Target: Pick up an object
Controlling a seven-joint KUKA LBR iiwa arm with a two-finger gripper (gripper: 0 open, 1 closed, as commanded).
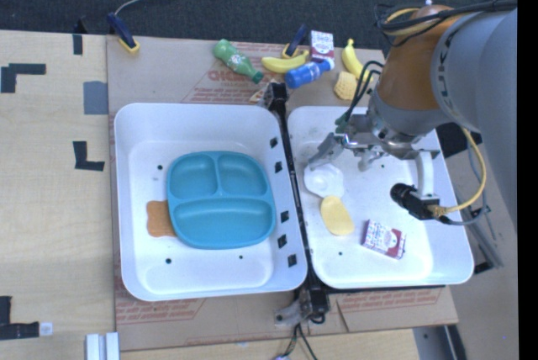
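In the right bin [445, 262] lie a white round piece [323, 179], a yellow lemon-like piece [337, 216] and a small red and white carton [384, 239]. My gripper [345, 156] hangs over the bin's far left part, just above and behind the white piece. It is open, its two grey fingers [324, 152] spread apart with nothing between them. The left bin [134, 140] holds a blue divided plate [221, 199], and an orange-brown slice [156, 219] pokes out from under the plate's left edge.
Behind the bins, on the cardboard, lie a green bottle [236, 60], a banana [284, 62], a blue bottle [304, 74], a small carton [322, 43] and two more yellow pieces [348, 71]. The arm's grey and orange body [420, 72] hangs over the right bin's far side.
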